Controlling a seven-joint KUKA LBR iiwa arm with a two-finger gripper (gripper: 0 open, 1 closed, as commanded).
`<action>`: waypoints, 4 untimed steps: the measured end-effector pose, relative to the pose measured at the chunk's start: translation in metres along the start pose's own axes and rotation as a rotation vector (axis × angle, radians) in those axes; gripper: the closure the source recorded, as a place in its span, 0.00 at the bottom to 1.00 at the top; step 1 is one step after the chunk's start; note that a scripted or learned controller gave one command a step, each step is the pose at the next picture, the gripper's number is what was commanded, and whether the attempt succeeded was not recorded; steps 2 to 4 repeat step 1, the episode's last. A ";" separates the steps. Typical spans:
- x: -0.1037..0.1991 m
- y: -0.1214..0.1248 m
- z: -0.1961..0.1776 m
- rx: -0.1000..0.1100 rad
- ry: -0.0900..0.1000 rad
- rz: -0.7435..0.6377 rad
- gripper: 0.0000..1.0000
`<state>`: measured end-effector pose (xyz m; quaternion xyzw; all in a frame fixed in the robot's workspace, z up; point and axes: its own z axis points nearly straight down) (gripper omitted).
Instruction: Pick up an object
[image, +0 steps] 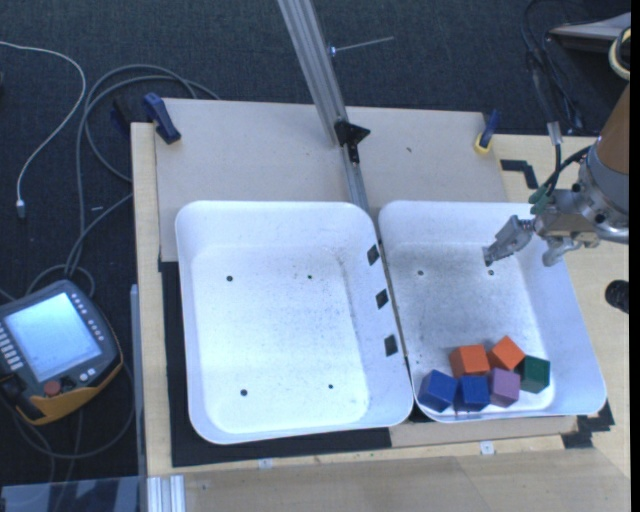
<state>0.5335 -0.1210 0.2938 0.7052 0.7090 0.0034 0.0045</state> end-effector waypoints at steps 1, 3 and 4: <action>-0.030 -0.048 0.099 0.021 0.005 0.010 0.00; -0.030 -0.048 0.099 0.021 0.005 0.010 0.00; -0.030 -0.048 0.099 0.021 0.005 0.010 0.00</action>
